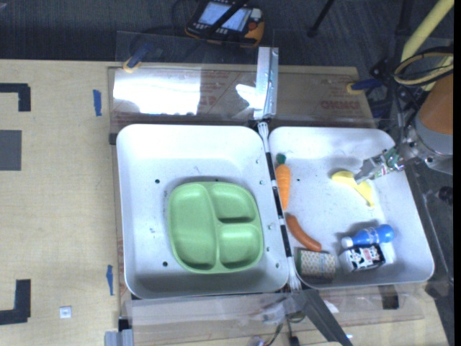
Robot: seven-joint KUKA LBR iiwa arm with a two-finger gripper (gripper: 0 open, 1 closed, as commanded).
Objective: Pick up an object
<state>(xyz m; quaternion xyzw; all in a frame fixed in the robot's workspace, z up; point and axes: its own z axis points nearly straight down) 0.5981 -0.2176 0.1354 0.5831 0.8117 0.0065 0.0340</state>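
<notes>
The right bin [403, 215] holds several toy foods. A yellow banana [356, 182] lies in its upper middle. An orange carrot [283, 184] with a green top rests along the left wall, and a red-orange chili-like piece [302, 233] lies below it. A small can [317, 264] and a white bottle with a blue cap [368, 248] lie near the front wall. My gripper [374, 167] reaches in from the right and hovers at the banana's upper right end, just above or touching it. Nothing is visibly lifted.
The left bin [137, 193] holds a green divided plate [215, 225]. A metal divider bar [267, 85] and a clear panel stand behind the bins. The arm's orange band [437, 110] is at the right edge, with cables and a handheld pendant [223, 19] on the floor behind.
</notes>
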